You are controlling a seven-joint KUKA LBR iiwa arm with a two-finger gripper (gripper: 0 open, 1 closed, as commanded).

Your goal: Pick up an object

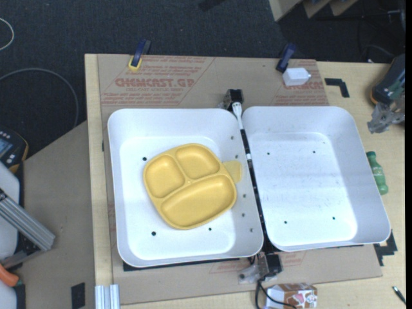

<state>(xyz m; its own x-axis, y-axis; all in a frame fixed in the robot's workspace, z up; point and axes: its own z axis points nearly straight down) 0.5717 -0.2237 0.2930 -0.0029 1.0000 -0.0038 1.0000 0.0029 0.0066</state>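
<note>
The gripper point(386, 111) sits blurred at the right edge, its grasp unreadable, so it may slip off the low, wide yellow plate point(188, 185) in the left bin point(122, 192).

A smooth, glossy yellow plastic plate point(188, 185) lies in a matt white plastic bin point(122, 172) on brown cardboard point(193, 76).

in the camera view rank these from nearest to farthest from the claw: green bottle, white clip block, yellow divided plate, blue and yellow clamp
The claw sits at the right edge, beyond the right bin.
1. Green bottle, just below it outside the right bin's right rim.
2. White clip block, up-left on the cardboard.
3. Yellow divided plate, in the left bin.
4. Blue and yellow clamp, top left of the cardboard.
</note>
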